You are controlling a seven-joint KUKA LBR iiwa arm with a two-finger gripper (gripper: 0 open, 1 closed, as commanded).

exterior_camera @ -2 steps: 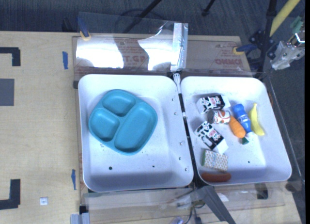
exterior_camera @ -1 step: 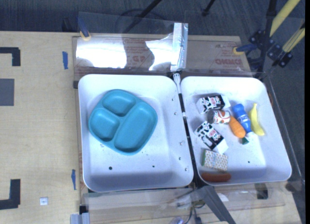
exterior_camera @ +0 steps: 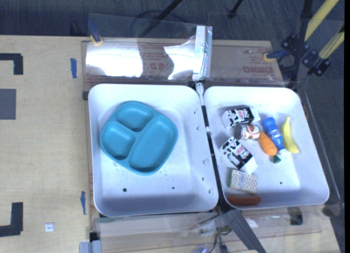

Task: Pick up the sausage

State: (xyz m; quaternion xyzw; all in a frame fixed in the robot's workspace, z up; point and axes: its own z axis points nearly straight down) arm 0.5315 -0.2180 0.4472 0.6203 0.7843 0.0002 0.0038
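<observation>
Two shallow white bins were seen side by side across the middle of the frame: the left bin (exterior_camera: pixel 109 191) and the right bin (exterior_camera: pixel 311 186). The left one was occupied by a blue sectioned plate (exterior_camera: pixel 139 137), lying flat a little left of its centre, apparently parked there as a receiving dish well apart from the clutter. The loose items were gathered in the right bin, seemingly so that picks could be made from one place: two black-and-white cartons (exterior_camera: pixel 238 116) and (exterior_camera: pixel 235 150), a small can (exterior_camera: pixel 249 131) between them, an orange carrot (exterior_camera: pixel 267 143), a blue bottle (exterior_camera: pixel 272 130), a yellow banana (exterior_camera: pixel 289 136) toward the right, and a patterned packet (exterior_camera: pixel 243 180) lower down. The sausage (exterior_camera: pixel 244 199) was found at the lower edge of the right bin, just below the packet, pressed against the near rim where the floor curves up. It appeared as a short, reddish-brown, rounded cylinder lying on its side, roughly parallel to the rim and partly shadowed. The state of the jaws could not be told. A grasp there was judged awkward, given the rim alongside.
</observation>
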